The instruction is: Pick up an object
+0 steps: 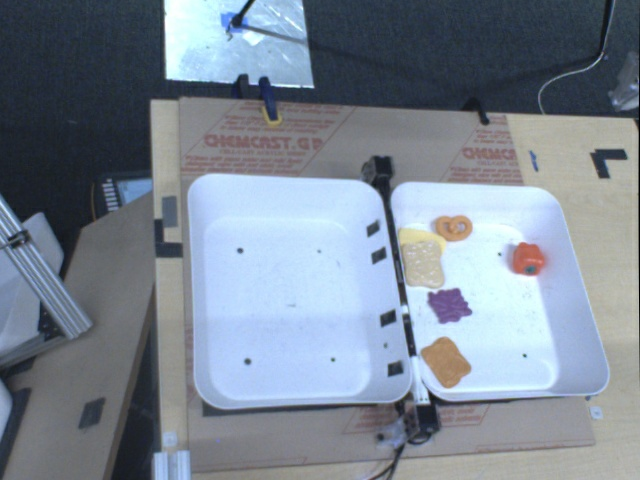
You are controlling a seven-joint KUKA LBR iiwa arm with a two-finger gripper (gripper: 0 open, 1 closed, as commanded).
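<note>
The right bin [570, 298] holds several small objects. An orange pretzel [453, 228] lies near its back left. Beside it a pale toast slice [422, 263] overlaps a yellow piece [417, 236] at the bin's left wall. A purple grape cluster [450, 305] sits in the middle left. A tan-orange bread piece [445, 361] lies at the front left. A red-orange pepper [528, 258] rests toward the right.
The left bin [290, 288] stands beside the right one, joined by black clips [385, 288] along the shared wall. A shiny metal sheet [238, 28] lies on the dark floor behind the bench. An aluminium rail [40, 278] stands at the left edge.
</note>
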